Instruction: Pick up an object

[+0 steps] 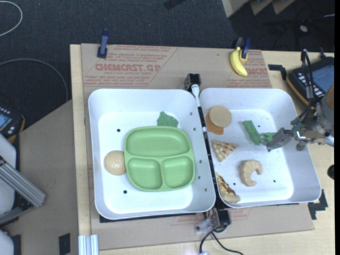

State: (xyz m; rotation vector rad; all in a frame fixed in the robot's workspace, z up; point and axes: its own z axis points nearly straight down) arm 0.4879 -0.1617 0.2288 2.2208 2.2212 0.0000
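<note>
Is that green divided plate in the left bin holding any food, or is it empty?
Empty. The green plate shows three bare compartments; the round bun lies beside it on the bin floor, not on it.

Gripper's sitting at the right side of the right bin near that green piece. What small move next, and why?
Probably ease the gripper a little toward the left, over the green piece, then lower. Its tip sits just right of that piece, above the right bin, and nothing appears between its fingers. The croissant lies farther off, so the green piece looks the nearest pick.
</note>
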